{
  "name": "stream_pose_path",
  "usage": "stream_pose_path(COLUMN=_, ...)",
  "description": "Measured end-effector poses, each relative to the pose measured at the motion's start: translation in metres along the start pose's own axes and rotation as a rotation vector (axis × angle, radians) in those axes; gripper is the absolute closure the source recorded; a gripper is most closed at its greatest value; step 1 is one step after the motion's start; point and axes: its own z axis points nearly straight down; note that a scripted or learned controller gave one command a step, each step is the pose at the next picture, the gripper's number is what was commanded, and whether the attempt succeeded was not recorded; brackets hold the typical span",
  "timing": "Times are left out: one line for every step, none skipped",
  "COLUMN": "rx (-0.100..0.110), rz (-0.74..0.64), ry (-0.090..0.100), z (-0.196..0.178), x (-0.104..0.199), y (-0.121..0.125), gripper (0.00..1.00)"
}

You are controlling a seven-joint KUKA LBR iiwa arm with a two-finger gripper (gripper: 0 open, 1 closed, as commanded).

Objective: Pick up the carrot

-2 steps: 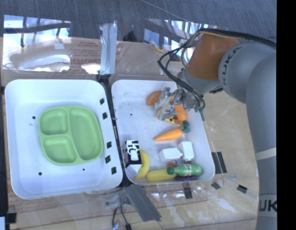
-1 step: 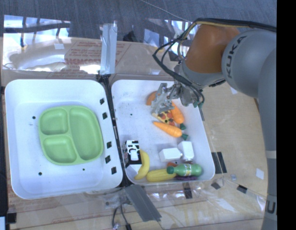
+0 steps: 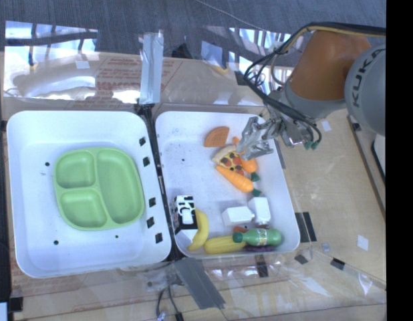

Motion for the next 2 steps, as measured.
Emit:
stream_pose_path(rx=-0.001, rz=0.0, ry=0.001, z=0.001, x=0.0, y=0.0, gripper=0.0)
stream_pose_path(rx=-0.002, rz=-0.102, ry=0.0, z=0.1, x=-0.007, y=0.001, gripper=0.0)
